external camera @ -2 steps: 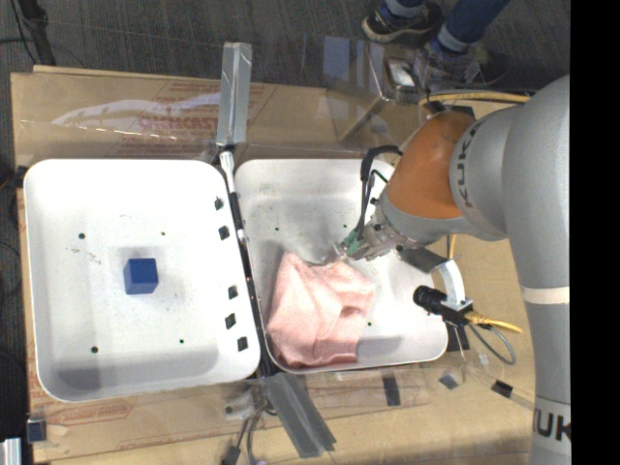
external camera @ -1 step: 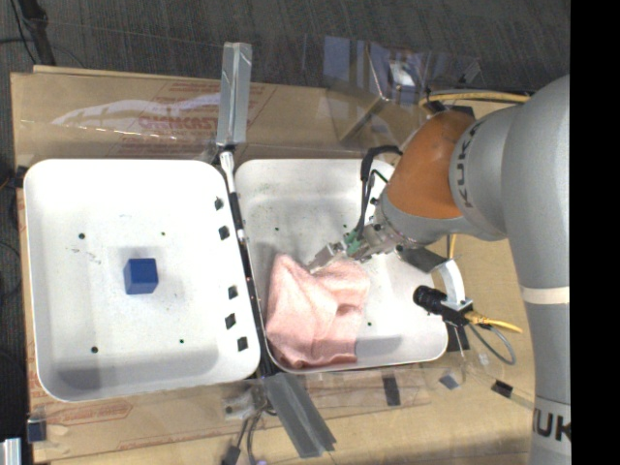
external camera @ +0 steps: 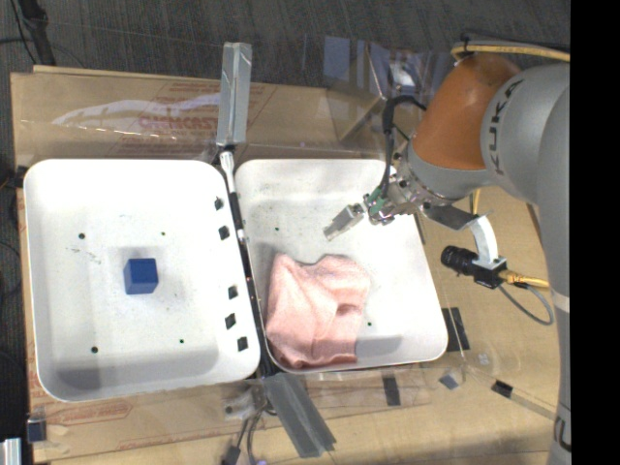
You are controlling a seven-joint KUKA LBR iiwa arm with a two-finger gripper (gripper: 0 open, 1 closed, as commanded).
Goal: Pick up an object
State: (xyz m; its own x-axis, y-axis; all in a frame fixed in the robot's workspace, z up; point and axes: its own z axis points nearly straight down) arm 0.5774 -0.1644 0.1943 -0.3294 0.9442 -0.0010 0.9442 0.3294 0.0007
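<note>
**Pink cloth lies in right bin, gripper above it**

Pink cloth (external camera: pixel 315 308) sits crumpled at the right bin's (external camera: pixel 412 332) near edge. The gripper (external camera: pixel 341 223) hangs over the bin floor beyond it, holding nothing; its finger spread cannot be told. A blue cube (external camera: pixel 141 275) rests in the left bin (external camera: pixel 58 260).
</note>
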